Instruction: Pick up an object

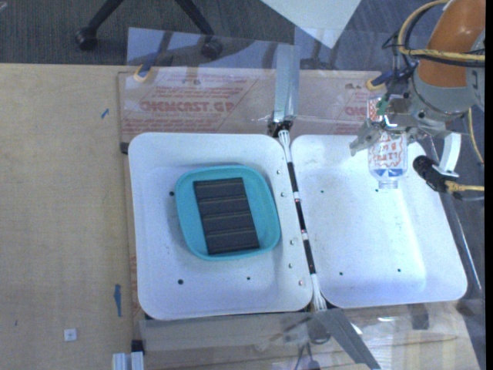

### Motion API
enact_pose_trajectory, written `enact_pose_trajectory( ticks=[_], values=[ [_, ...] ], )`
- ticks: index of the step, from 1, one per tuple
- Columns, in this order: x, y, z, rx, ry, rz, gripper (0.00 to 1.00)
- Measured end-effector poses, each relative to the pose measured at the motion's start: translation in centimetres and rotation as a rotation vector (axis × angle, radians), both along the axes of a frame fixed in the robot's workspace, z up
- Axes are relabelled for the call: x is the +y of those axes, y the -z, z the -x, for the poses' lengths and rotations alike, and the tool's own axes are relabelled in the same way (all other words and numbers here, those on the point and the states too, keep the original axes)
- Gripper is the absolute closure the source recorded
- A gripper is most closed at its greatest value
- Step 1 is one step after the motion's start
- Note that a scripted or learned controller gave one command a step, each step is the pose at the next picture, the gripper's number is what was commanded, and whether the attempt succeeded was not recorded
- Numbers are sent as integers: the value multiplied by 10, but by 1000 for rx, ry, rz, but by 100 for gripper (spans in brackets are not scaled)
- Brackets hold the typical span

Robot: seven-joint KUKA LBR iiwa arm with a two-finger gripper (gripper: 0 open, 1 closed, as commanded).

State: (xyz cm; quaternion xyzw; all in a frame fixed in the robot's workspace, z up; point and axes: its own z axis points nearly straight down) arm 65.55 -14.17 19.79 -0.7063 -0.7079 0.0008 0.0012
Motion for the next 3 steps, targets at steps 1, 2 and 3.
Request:
enact_pose_trajectory(
  ticks=[1, 2, 3],
  values=[
    [-35, 91, -11, -7, -153, 5, 0],
    [-35, 81, -12, -9, -154, 8, 100],
    [11, 18, -12, -7, -265, 3, 100]
  ],
)
